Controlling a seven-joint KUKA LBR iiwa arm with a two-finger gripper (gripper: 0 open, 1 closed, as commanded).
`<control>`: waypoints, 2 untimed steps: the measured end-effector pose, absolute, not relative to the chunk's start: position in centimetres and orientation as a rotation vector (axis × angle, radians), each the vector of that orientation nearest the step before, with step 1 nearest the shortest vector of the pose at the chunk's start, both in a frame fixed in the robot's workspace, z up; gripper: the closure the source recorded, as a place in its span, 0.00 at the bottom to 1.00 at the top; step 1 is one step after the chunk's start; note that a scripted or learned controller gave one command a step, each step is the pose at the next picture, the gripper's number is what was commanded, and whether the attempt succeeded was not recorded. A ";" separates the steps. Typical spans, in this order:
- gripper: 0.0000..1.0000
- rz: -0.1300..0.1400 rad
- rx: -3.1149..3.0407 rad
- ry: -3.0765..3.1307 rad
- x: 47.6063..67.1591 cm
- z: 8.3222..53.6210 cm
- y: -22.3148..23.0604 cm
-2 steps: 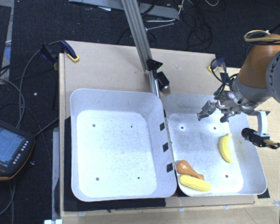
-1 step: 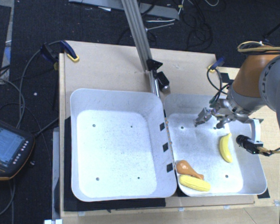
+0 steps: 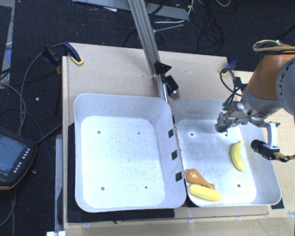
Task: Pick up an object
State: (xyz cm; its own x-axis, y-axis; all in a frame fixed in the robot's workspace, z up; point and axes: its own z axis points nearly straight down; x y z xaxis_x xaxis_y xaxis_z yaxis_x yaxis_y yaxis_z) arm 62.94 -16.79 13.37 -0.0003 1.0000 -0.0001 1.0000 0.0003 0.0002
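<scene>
The right bin (image 3: pixel 205 143) holds a yellow banana (image 3: pixel 237 156) toward its right side. At its near edge lie an orange pear-shaped piece (image 3: pixel 198 177) and a yellow corn cob (image 3: pixel 205 193), side by side. My gripper (image 3: pixel 222 126) hangs over the far part of the right bin, up and to the left of the banana. Nothing shows between its fingertips.
The left bin (image 3: pixel 121 153) lies beside the right one, sharing a middle rim with black clips (image 3: pixel 175 153). A slanted metal pole (image 3: pixel 149 41) rises behind the bins. Blue and yellow clamps (image 3: pixel 69 54) sit at the bench's far corners. A teach pendant (image 3: pixel 5 157) lies far left.
</scene>
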 end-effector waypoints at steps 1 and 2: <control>1.00 0.001 2.221 2.220 62.9 17.5 -17.2; 1.00 0.003 2.219 2.219 63.0 23.8 -17.1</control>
State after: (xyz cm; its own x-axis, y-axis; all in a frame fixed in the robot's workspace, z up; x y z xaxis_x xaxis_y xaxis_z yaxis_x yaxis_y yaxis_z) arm 63.00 -17.08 23.77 -0.0003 1.0000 -0.0008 1.0000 0.0003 0.0039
